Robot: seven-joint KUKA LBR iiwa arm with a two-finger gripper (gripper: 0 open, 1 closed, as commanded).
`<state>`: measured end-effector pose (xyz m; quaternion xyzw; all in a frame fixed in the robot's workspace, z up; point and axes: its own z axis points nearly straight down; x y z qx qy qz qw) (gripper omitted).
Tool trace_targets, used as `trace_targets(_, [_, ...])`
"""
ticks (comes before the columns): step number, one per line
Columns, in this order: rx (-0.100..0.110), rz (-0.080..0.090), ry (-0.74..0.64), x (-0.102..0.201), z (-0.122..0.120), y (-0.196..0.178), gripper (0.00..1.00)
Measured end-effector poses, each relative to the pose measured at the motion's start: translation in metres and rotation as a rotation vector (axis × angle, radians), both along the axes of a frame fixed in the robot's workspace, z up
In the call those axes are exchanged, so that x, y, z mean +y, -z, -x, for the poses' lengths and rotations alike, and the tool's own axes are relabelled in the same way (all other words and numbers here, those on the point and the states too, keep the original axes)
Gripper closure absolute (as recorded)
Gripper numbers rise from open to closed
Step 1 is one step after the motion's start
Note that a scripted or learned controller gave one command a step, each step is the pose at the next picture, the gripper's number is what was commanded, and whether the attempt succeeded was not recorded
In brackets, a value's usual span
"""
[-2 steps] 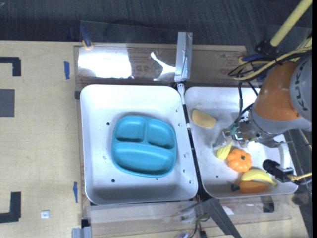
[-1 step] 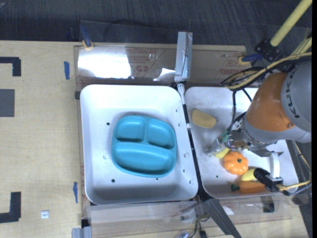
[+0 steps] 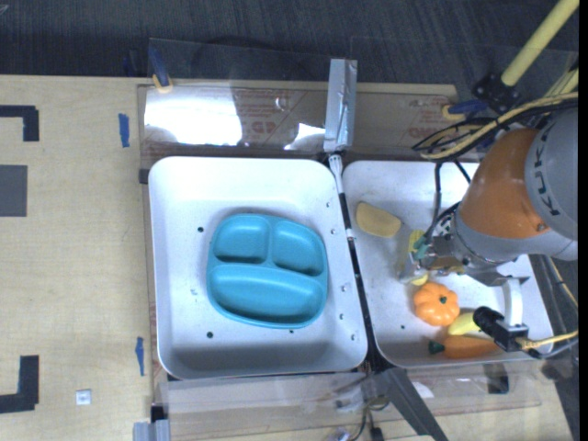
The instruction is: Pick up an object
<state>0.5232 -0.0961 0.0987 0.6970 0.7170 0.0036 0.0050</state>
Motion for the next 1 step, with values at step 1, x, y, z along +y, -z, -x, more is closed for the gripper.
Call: trace_targets(1, [0.003,-0.004,0.017,0.0577,-0.0385,-0.1120,1.00])
